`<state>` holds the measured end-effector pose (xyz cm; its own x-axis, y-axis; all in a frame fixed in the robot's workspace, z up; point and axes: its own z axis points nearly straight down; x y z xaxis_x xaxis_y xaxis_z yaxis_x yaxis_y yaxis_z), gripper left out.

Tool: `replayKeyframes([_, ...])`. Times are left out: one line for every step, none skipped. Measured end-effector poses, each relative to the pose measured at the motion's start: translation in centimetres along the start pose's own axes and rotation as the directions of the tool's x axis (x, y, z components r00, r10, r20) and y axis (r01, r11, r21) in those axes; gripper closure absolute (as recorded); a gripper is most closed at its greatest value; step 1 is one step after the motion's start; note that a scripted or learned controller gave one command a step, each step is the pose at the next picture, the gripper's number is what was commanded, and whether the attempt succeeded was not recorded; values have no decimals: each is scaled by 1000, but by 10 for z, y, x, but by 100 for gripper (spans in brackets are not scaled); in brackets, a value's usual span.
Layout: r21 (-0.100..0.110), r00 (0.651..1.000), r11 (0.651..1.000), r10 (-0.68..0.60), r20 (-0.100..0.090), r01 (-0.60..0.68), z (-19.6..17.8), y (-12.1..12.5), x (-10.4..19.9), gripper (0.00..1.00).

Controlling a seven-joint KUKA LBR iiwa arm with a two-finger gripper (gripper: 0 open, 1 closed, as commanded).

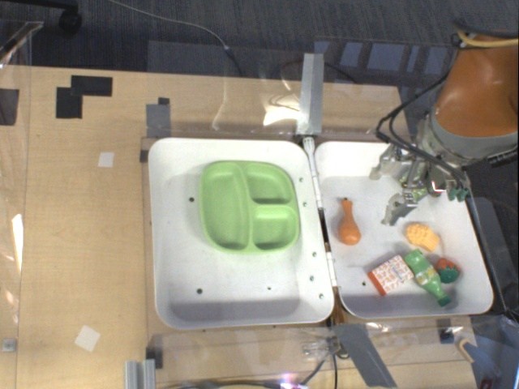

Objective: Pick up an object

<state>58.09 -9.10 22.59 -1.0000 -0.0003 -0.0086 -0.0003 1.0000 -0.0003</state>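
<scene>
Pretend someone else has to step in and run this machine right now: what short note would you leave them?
Gripper: hangs over the right bin, nothing seen between its fingers; open or shut is unclear from this angle.
Things in the right bin: orange drumstick-shaped toy at the left, yellow lumpy toy just below the gripper, small printed box, green bottle, and a red and green piece near the front right.
Left bin: a green divided plate lies in it.
Done: nothing lifted yet.
Left: pick one object; the yellow toy looks nearest.
</scene>
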Motion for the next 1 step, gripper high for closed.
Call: replayKeyframes([-1, 994, 994, 106, -8, -106, 88, 9, 11, 0])
